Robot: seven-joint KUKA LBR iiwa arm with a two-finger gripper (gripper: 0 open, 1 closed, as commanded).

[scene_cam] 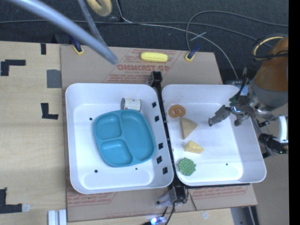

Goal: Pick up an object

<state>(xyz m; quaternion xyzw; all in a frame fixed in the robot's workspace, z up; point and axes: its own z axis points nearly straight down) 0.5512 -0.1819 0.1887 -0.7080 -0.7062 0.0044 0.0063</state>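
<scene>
The right bin holds a small brown ring-shaped piece, a tan wedge, a yellow chunk and a green knobbly ball. My gripper hangs over the right part of this bin, to the right of the tan wedge and apart from it. Its fingers are spread open with nothing between them. The grey arm with its orange band comes in from the right edge.
The left bin carries a blue divided plate and a small can-like object behind it. A yellow oblong item lies on the cardboard beyond the bins. Cables run across the dark surface at the back.
</scene>
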